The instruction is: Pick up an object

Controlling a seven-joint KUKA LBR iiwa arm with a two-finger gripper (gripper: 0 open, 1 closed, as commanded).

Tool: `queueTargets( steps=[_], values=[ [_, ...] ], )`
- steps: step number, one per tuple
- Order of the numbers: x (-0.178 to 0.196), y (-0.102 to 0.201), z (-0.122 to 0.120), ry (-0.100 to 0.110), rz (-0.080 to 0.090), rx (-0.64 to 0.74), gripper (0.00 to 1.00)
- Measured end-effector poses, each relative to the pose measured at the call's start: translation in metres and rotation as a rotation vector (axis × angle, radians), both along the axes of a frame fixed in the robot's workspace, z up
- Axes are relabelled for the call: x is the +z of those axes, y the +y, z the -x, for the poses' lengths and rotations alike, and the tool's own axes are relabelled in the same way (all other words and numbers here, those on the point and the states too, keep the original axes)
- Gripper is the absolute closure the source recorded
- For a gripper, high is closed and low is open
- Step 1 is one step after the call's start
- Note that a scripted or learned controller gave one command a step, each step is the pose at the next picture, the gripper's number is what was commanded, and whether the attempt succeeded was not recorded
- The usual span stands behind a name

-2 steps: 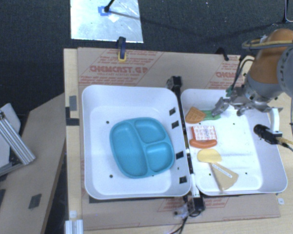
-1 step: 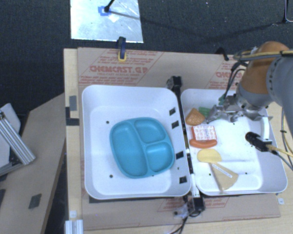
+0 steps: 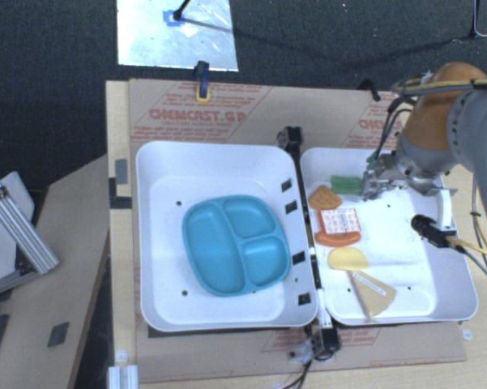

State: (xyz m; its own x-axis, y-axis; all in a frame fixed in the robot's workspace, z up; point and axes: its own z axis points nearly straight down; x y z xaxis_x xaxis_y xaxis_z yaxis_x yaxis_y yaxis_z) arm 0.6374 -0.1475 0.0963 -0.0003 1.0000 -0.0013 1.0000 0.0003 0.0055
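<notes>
— Cardboard-covered bench (image 3: 227,108) is carrying two white bins; what is happening in the right bin (image 3: 454,294)?

— At two o'clock, the gripper (image 3: 373,183) is hovering beside a green piece (image 3: 347,185). I cannot tell its opening or any hold.

— Risks?

— Food toys (image 3: 340,225) are lying crowded at nine o'clock; a descent is likely clipping neighbours, nudging the green piece away.
</notes>
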Motion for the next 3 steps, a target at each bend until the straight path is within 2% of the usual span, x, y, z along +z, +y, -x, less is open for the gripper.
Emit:
queueTargets(
  steps=[1, 2, 3],
  values=[
    [0.045, -0.005, 0.002, 0.001, 0.0, -0.001, 1.0],
    [0.094, -0.009, -0.008, -0.002, 0.001, 0.003, 1.0],
    [0.13, -0.009, -0.009, 0.0, 0.0, 0.004, 1.0]
  ],
)
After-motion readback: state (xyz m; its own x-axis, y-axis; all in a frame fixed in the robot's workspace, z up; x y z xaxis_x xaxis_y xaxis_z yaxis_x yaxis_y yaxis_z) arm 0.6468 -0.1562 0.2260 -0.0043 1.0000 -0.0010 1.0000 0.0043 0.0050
